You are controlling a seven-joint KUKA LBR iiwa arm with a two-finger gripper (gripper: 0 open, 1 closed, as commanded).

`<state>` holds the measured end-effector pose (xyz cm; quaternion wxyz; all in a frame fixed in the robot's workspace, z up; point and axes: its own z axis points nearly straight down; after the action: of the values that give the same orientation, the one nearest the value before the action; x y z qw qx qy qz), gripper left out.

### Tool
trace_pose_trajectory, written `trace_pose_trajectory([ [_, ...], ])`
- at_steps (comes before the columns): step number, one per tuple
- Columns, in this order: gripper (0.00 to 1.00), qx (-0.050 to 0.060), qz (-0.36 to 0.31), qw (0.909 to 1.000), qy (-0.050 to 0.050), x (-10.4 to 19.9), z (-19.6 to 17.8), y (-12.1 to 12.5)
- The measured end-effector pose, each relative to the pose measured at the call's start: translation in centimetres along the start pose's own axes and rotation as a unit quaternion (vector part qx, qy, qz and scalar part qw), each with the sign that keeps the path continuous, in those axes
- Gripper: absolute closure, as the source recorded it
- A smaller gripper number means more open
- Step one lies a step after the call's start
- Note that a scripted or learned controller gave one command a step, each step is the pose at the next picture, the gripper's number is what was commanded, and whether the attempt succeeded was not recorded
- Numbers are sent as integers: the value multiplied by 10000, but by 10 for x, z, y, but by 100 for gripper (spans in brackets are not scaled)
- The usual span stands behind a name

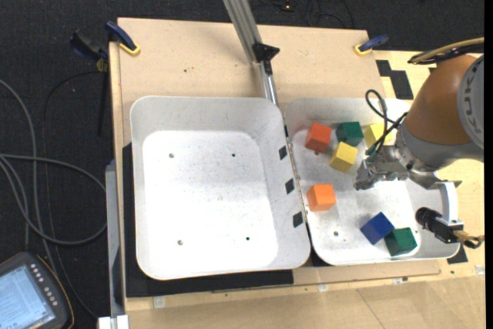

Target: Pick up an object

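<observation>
Green block (401, 241) and blue block (377, 227) sit touching at the right bin's (339, 250) near edge. Pincer (365, 176) hangs low just right of the yellow block (344, 156); its state I cannot tell. Orange block (321, 196) lies alone nearby.

Stood on dark floor (54, 4) strewn with grey cables (23, 166): a pale wooden bench (200, 58), blue clamps (115, 33) at upper corners, a screen (27, 297) at lower left.
</observation>
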<state>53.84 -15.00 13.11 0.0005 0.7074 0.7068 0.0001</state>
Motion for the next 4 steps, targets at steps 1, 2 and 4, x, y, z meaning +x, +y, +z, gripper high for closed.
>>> trace_pose_trajectory([
  [1, 100, -26, -15, 10000, -8, -1, -44, 7],
  [2, 100, -30, -19, 10000, -8, -1, -96, 9],
  [4, 100, -10, -44, 10000, 9, 96, -101, 46],
])
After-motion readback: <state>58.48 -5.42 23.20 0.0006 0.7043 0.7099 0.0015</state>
